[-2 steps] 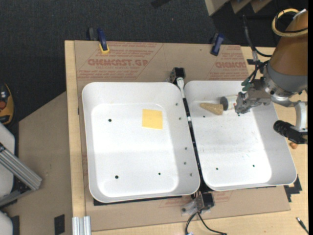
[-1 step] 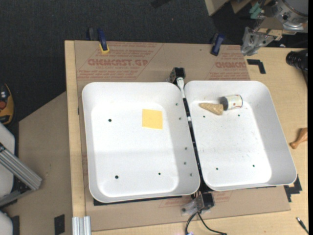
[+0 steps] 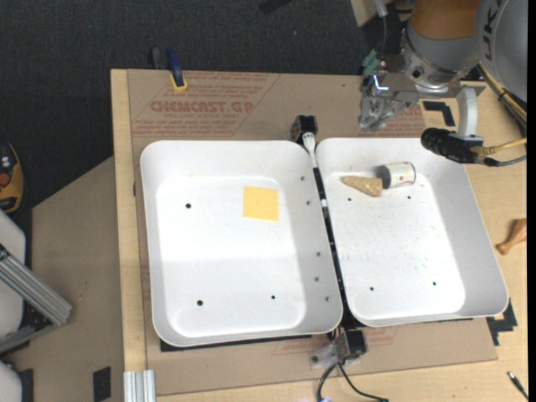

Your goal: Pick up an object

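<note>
A flat yellow square (image 3: 260, 203) lies in the left bin (image 3: 167, 224), toward its upper middle. In the right bin (image 3: 469, 249), near its far edge, a tan wedge-shaped piece (image 3: 361, 184) rests beside a small cream cylinder with a dark cap (image 3: 396, 175); the two look to be touching. My gripper (image 3: 378, 112) hangs above the bench just beyond the right bin's far edge, up and slightly left of those two pieces. Nothing shows between its fingers.
The bins sit side by side on a brown board (image 3: 209, 103) with red lettering. A blue and yellow clamp (image 3: 175, 69) is fixed at the board's far left. A black cable connector (image 3: 448, 144) sticks out near the right bin's far right corner.
</note>
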`<state>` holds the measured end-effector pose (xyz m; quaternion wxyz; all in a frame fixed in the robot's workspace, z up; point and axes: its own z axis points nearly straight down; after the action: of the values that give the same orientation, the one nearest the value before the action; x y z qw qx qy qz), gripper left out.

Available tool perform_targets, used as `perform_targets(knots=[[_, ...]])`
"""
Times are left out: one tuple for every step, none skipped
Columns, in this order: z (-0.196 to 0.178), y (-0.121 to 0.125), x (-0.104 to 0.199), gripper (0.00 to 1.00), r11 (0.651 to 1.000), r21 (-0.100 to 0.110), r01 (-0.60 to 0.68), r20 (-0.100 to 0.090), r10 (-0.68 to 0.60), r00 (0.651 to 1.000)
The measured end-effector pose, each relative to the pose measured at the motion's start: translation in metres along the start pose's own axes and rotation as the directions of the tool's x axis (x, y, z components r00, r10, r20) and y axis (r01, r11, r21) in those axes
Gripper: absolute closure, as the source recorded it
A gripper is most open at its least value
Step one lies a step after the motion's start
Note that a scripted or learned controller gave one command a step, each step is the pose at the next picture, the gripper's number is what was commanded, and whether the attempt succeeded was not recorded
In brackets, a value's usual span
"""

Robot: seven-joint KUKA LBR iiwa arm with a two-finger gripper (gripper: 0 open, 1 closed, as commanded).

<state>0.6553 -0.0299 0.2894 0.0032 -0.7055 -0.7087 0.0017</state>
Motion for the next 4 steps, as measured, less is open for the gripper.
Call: perform_targets(knots=[[-0.226, -0.01, 0.005, 1.0, 1.0, -0.029, -0.002, 0.004, 0.003, 1.0], [-0.078, -0.017, 0.08, 1.0, 1.0, 0.008, 0.003, 0.0, -0.003, 1.0], [0.019, -0.024, 0.135, 1.0, 1.0, 0.005, 0.001, 0.001, -0.001, 1.0], [-0.111, 0.002, 0.144, 1.0, 1.0, -0.025, -0.002, 0.0, 0.002, 1.0]])
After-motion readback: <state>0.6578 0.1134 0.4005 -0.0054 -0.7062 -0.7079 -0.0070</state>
